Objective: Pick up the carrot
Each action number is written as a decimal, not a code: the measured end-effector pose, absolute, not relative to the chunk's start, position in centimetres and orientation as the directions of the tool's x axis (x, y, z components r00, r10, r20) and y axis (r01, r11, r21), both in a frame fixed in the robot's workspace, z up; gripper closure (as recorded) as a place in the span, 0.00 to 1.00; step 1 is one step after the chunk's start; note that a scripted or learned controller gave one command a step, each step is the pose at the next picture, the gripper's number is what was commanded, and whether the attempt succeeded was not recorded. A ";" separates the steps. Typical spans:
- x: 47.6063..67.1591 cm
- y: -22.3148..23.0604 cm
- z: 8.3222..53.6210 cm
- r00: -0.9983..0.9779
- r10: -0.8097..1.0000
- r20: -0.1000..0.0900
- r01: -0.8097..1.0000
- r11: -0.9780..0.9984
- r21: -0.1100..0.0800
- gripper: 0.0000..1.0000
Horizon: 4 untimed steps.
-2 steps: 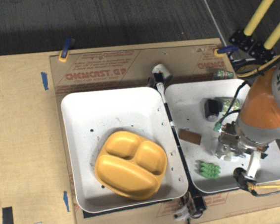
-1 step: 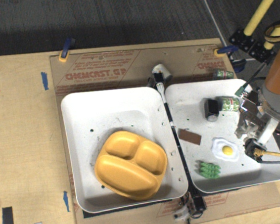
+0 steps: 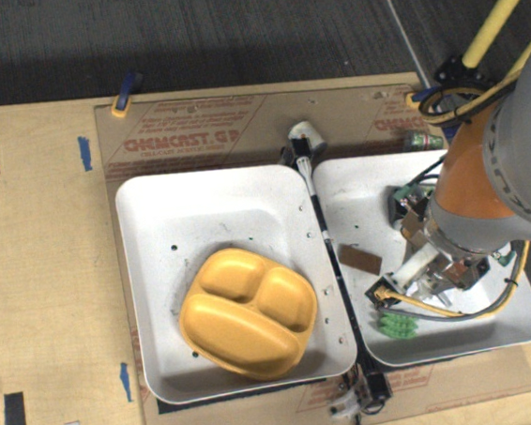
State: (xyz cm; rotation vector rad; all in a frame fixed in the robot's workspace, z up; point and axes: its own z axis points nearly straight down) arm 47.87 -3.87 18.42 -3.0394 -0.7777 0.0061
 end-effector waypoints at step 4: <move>47.9 2.5 18.4 0.852 0.523 -0.003 0.523 -0.852 -0.005 0.00</move>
